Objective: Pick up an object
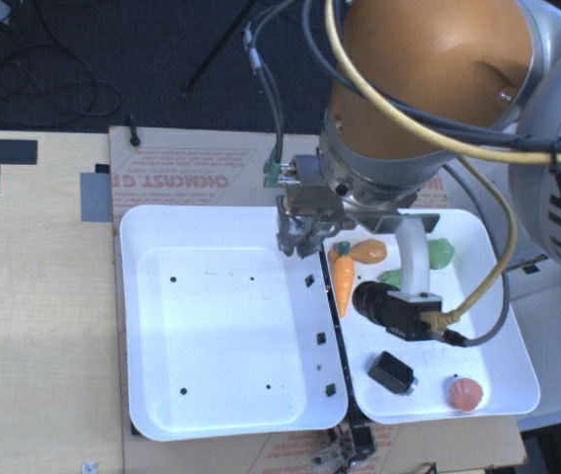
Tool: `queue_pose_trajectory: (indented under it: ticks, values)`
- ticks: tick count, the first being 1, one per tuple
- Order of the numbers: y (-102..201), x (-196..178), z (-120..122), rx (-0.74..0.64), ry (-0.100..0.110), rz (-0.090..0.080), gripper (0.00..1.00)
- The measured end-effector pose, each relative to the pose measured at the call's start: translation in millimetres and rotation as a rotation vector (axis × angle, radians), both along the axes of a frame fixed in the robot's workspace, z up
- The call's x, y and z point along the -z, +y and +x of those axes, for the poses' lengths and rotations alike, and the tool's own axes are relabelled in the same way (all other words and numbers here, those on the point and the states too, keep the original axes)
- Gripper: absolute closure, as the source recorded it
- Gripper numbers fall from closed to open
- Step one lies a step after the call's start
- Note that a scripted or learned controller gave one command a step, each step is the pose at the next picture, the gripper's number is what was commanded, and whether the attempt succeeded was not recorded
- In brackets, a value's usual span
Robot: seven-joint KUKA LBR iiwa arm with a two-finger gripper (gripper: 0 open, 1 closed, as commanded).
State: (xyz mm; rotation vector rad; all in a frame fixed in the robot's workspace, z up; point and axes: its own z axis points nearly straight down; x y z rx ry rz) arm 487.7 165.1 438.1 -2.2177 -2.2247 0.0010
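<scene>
The arm (439, 67) runs off the top and right edges, so its upper reach is cut away. Its big orange body covers the far rim of the right bin (518, 363) and part of the bench (34, 314) behind it. The pincer (305, 237) sits low at the divider between the bins, dark and cluttered; whether its fingers are apart or together, I can't tell. A green thing (440, 254) peeks out from behind the white bracket (414, 255), mostly hidden, shape unclear. The carrot (342, 282) has its leafy top tucked under the pincer. Print on the cardboard (177, 179) reads upside down, partly blocked. Cables (24, 28) at top left blur into the dark floor.
</scene>
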Motion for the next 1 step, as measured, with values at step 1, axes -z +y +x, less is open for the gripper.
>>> queue_pose_trajectory:
  ticks: [1]
  values:
    - [12.5,-105.1,18.5,0.002,-0.008,0.002,1.0]
